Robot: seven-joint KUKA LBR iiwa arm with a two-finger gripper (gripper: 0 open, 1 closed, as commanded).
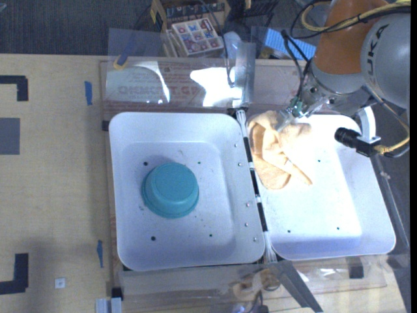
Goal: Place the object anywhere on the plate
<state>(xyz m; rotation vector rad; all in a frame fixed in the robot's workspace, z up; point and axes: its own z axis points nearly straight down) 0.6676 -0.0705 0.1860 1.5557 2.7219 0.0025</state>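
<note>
Nearest the camera, the front edge of the wooden bench [58, 175] carries a clear plastic piece [287, 285] lying below the seam between the bins, and black corner markings [16, 272] sit on the pale wood at the left, with small strips of blue tape [100, 253] beside the left bin. Left bin [130, 240]: shallow, white, rounded corners, holding one teal plate [171, 188] turned upside down, resting left of centre on the bin floor, nothing on it. Right bin [339, 233]: shallow, white, touching the left bin along a shared seam; its floor is brightly lit. In its upper left corner lies a crumpled pale yellow-orange cloth [277, 155], bunched against the seam wall and well apart from the plate. The gripper [292, 115] is down on the cloth's upper edge; whether its fingers are released or clenched on the fabric cannot be told, as the wrist hides them. A black cylindrical fitting [348, 137] projects over the right bin's far right side. Above it, the arm [384, 44], grey with an orange band [345, 25], enters from the right. Behind the bins, a clear plastic sheet [169, 83] reflects light. Beyond the bench, dark carpet floor [65, 12], a box of colourful printed items [192, 28] and cables [306, 18].
</note>
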